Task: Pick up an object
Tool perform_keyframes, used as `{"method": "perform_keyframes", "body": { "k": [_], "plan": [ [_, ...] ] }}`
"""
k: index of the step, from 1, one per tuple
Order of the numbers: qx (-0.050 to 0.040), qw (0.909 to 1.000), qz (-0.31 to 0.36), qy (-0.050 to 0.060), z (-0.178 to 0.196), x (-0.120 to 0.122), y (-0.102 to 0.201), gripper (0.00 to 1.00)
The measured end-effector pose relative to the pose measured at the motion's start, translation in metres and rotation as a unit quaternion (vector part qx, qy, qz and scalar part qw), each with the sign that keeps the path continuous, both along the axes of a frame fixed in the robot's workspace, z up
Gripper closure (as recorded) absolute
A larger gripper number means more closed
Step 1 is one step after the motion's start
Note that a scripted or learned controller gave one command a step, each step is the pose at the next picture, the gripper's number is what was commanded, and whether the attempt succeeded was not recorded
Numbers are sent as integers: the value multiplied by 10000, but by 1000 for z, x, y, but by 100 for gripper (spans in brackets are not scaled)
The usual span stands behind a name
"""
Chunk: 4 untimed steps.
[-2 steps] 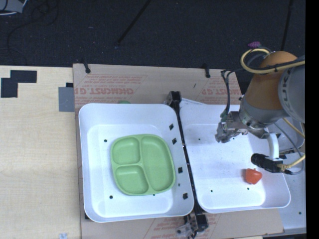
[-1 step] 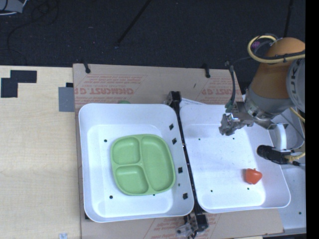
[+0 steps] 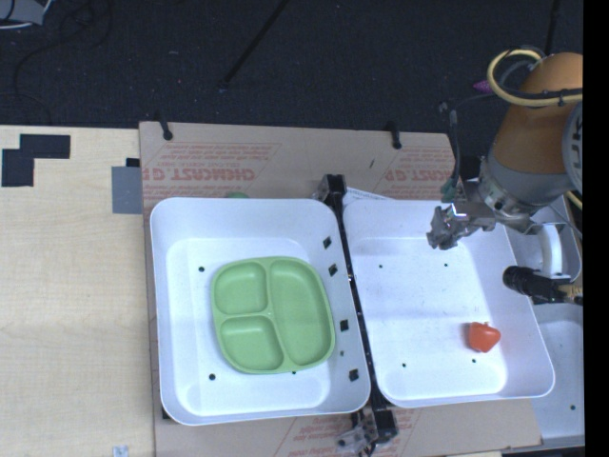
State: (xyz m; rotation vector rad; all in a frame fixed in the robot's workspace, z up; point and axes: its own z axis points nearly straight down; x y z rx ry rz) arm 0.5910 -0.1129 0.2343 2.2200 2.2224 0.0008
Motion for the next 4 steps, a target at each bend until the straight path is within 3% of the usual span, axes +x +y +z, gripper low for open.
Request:
{"method": "perform_keyframes", "body": {
  "k": [2, 4],
  "plan": [
    [8, 10000, 13, 23, 8, -4, 109, 100],
    [4, 10000, 13, 27, -12, -25, 202, 100]
  ]
}}
